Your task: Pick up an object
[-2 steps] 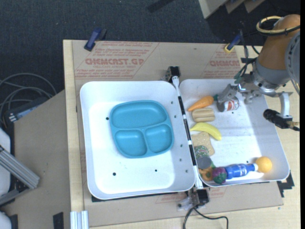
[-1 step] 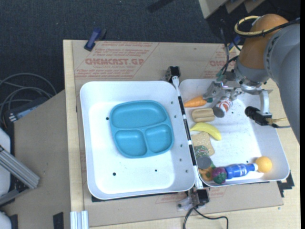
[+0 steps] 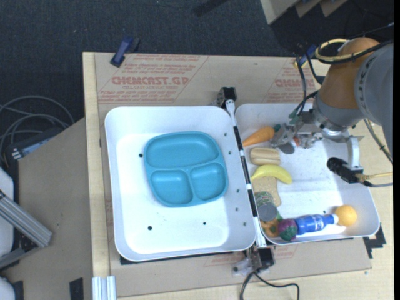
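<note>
- Resting in the left bin (image 3: 125, 167): one blue divided plate (image 3: 185, 167).
- Right bin (image 3: 369, 195) holds a carrot (image 3: 259, 136), bread roll (image 3: 264, 155), banana (image 3: 272, 173), blue-labelled bottle (image 3: 315, 223), orange ball (image 3: 346, 215), plus small items at its near left corner.
- Gripper (image 3: 294, 136) sits low just beside the carrot's tip; jaw state cannot be determined.

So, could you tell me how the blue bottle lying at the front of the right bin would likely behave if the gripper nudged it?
The blue bottle lies on its side and looks rounded, so a sideways nudge would probably roll it. The orange ball and the bin wall sit close, so it likely wouldn't travel far. Its smooth, plastic-looking surface may slip between the fingers of the gripper.
</note>
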Robot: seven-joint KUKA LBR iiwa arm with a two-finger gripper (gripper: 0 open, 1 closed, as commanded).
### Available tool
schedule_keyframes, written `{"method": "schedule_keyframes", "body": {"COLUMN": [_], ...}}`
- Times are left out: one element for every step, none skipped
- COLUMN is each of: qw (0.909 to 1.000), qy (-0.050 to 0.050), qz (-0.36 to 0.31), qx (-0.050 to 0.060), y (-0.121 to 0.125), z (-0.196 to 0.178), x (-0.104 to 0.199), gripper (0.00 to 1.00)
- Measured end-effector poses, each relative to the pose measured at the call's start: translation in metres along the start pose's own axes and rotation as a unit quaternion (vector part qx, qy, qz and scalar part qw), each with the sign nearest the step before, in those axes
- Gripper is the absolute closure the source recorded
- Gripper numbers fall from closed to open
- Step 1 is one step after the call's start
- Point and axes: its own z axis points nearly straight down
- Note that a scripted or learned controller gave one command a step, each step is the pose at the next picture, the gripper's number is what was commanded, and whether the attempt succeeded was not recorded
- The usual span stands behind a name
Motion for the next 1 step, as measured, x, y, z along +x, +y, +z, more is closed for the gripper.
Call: {"method": "schedule_keyframes", "body": {"qw": [0.9999], "qy": [0.001], "qz": [-0.002], "qx": [0.015], "y": [0.0315], "z": [0.0035], "x": [0.0217], "gripper": [0.00]}}
